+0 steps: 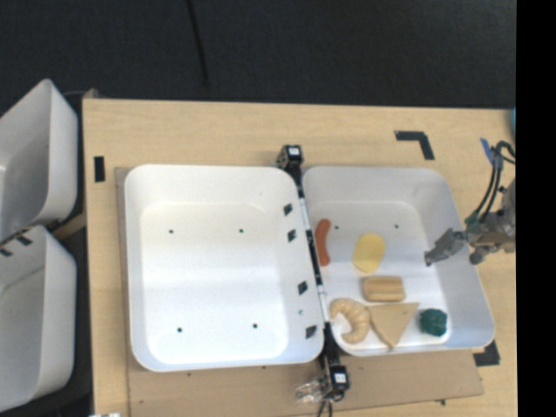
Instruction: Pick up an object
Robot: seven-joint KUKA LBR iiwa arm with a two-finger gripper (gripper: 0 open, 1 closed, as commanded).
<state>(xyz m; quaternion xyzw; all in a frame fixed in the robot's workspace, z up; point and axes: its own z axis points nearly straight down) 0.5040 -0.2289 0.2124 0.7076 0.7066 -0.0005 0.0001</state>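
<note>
Gripper (445, 247) at right bin (452, 200) rim, finger state unclear; smooth yellow oval (368, 252) and tan block (383, 288) lay leftward.

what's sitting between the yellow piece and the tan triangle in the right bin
In the camera view, a small tan bread-like block lies between the yellow piece and the tan triangle.
</note>
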